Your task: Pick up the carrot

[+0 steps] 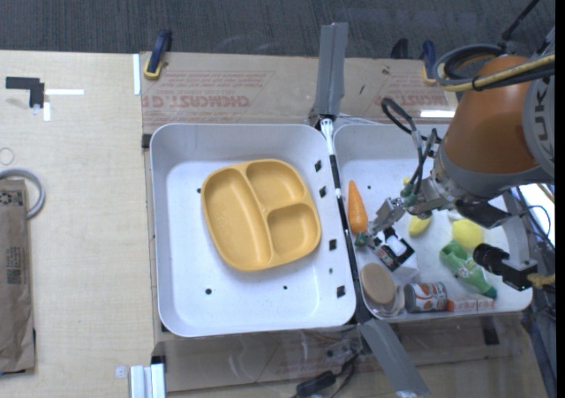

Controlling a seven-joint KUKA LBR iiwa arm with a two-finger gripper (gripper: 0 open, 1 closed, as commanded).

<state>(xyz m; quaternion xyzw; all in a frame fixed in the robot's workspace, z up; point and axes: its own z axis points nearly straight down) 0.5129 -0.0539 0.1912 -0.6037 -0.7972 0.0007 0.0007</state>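
Note:
The orange carrot (pixel 356 208) lies along the left wall of the right bin (pixel 371 145), its tip pointing to the far side. My gripper (pixel 388 230) hovers just right of the carrot, low over the bin floor. Its fingers stand open with nothing between them, and the carrot is outside them. The grey arm with its orange band (pixel 490 127) reaches in from the right above the bin.
The left bin (pixel 177 299) holds a yellow divided plate (pixel 260 214). The right bin also holds a lemon (pixel 468 233), a small yellow piece (pixel 419 226), a green bottle (pixel 468 268), a lying can (pixel 430 297) and a tan round cup (pixel 380 286).

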